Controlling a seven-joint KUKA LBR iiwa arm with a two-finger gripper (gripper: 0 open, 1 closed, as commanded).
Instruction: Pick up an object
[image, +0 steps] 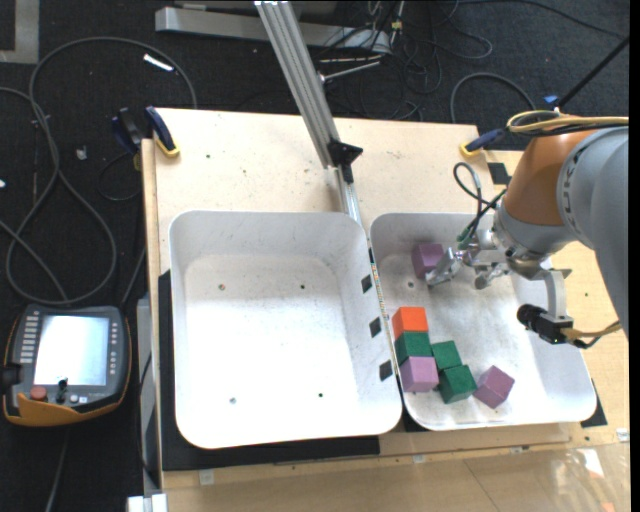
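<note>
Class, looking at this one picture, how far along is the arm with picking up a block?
Done: the gripper has reached into the right bin, beside the upper purple block. In hand: nothing visibly lifted; that block looks to rest on the bin floor. Left: gripping and raising a block; the orange block and green blocks lie untouched.

No text, label, brand, number or sign can be read anywhere in the camera view. The screen of the handheld control pendant (65, 362) at the left glows plain white with no legible characters, and its buttons are too small to make out. The small black squares along the right bin's rim (377, 326) bear no readable marks.
</note>
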